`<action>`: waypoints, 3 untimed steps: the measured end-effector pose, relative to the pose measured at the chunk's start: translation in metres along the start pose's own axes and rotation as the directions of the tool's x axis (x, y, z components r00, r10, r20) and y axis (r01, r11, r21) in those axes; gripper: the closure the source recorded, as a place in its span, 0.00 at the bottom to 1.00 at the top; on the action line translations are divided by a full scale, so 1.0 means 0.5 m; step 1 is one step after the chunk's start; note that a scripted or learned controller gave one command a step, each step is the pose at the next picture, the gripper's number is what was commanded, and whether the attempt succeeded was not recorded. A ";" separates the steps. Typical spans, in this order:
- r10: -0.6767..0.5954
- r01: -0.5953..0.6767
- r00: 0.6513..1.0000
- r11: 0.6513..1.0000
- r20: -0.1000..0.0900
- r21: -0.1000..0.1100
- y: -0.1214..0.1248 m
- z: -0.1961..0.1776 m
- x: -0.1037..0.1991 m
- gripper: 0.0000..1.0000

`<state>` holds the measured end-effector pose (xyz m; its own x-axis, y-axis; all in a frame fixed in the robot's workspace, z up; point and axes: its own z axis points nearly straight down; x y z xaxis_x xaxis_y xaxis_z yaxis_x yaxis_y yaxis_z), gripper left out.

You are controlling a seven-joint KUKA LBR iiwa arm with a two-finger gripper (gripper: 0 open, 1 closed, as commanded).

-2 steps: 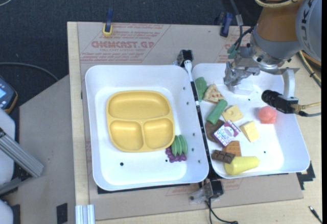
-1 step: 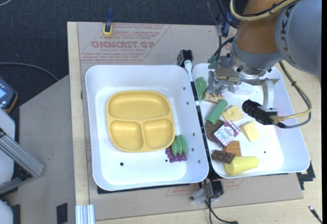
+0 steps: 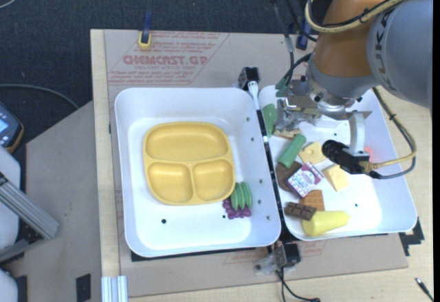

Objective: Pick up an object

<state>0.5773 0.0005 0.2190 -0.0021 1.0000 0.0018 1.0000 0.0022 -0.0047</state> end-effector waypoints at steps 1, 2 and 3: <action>0.002 -0.002 1.000 1.000 0.002 -0.004 0.010 0.008 -0.009 1.00; 0.000 0.000 1.000 1.000 0.002 -0.009 0.030 -0.028 0.002 1.00; 0.002 -0.002 1.000 1.000 0.001 -0.005 0.022 -0.030 -0.001 1.00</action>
